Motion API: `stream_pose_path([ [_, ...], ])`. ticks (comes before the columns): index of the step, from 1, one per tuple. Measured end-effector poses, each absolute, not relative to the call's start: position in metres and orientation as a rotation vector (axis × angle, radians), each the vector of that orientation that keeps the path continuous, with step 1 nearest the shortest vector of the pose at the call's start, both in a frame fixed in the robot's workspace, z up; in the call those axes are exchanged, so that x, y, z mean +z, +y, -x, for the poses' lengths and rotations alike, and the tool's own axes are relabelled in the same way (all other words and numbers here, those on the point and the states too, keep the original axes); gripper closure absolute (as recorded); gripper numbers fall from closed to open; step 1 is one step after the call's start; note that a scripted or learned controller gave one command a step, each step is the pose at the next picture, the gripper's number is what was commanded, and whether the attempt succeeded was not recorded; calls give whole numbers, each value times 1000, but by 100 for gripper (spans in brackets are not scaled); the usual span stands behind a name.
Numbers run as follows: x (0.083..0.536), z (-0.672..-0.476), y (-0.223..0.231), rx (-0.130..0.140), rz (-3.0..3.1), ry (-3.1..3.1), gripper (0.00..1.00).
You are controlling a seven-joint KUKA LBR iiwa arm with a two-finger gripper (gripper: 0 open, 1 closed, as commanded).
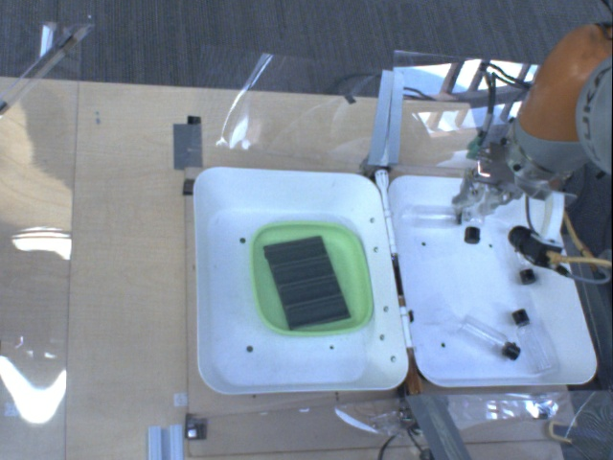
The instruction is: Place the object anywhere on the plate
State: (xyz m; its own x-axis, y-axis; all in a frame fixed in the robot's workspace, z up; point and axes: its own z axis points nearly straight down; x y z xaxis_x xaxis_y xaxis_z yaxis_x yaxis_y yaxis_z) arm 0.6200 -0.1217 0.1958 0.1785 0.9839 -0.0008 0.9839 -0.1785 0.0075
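Observation:
A green plate (pixel 356 286) sits in the middle of the left white bin (pixel 220 257). A dark grey ribbed rectangular block (pixel 306 282) lies flat on the plate, slightly turned. My gripper (pixel 474 204) hangs over the upper part of the right white bin (pixel 431 353), well away from the plate and the block. Nothing shows in its grasp.
In the right bin, a clear tube with a black cap (pixel 490 338) lies near the front edge. Small black pieces (pixel 520 317) lie close to it, and another (pixel 471 235) lies just below the gripper. The bins' shared rim (pixel 393 266) runs between them.

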Motion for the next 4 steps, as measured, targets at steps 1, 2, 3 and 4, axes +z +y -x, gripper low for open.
stream_pose_path([
  [1,196,-620,-122,7,-2407,2009,0],
  [2,229,-572,-179,7,-2336,2090,0],
  [3,313,-532,-197,8,-2442,1962,0],
  [4,334,-503,-200,7,-2549,1820,0],
])
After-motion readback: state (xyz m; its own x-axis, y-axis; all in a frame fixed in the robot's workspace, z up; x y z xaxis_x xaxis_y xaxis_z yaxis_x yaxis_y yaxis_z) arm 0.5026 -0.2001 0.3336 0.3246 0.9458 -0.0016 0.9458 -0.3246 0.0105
